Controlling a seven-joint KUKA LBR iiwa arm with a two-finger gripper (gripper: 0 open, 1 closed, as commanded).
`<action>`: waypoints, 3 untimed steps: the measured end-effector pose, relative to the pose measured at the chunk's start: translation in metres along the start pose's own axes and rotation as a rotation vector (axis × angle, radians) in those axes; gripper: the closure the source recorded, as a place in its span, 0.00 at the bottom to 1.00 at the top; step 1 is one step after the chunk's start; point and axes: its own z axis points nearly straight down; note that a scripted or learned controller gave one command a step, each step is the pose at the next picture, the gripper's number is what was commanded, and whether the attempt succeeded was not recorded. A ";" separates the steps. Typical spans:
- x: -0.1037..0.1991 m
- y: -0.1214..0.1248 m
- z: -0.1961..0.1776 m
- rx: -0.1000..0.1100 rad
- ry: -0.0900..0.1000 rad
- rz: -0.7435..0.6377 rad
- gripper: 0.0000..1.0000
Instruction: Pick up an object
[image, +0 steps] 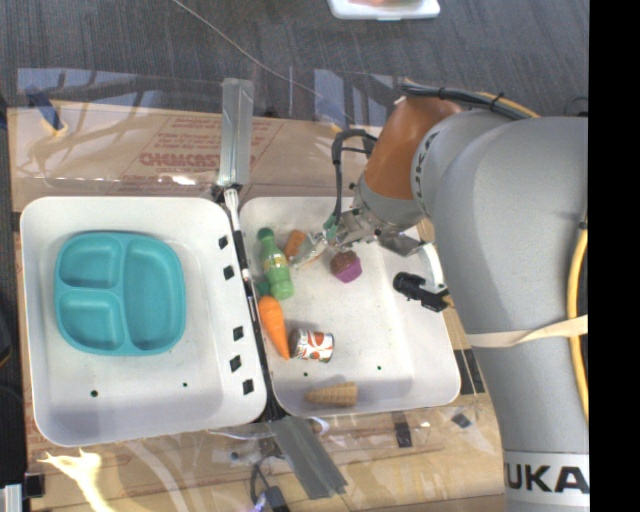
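The right bin (425, 345) holds several small items. A green bottle (275, 264) lies by its left wall, with a small orange piece (295, 243) just right of the bottle's top. A purple object (346, 265) sits near the middle. Below the bottle are an orange carrot (274, 324), a red-and-white can (313, 345) and a tan cone (331, 394) near the front wall. My gripper (322, 241) is low in the bin's far part, between the orange piece and the purple object. Nothing shows in its grasp.
The left bin (60, 400) holds a teal divided plate (119, 291). A metal divider (237, 150) runs between the bins at the back. The grey arm (500, 230) covers the right bin's right side. A black fitting (418, 289) sticks out over the bin.
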 end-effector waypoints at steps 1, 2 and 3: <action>0.001 0.002 -0.011 -0.001 -0.002 -0.009 1.00; 0.028 0.004 -0.081 -0.001 0.000 0.399 1.00; 0.096 0.038 -0.099 0.003 0.001 0.594 1.00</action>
